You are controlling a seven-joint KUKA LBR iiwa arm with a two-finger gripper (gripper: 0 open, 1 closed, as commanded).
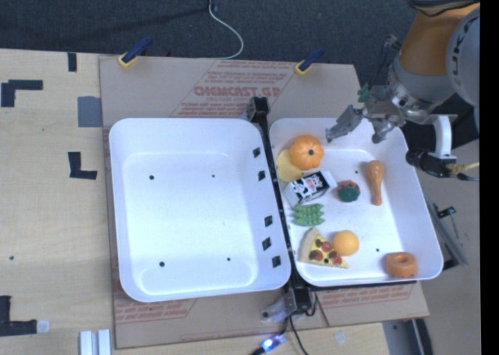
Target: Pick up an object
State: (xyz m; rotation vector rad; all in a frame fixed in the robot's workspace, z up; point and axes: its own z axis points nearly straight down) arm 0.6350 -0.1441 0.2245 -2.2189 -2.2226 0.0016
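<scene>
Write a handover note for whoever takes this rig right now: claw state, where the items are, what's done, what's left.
Claw: open, holding nothing, hovering over the far edge of the right bin.
Items, all in the right bin: pumpkin, milk carton, drumstick, pea pods, pizza slice, orange ball, donut.
Left bin: no items.
Done: nothing picked yet.
Left: descend, close on one item, lift.

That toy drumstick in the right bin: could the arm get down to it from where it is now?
Probably yes. The drumstick lies apart from the other toys, with bare bin floor around it, and the end effector hangs open just above and behind it.
</scene>
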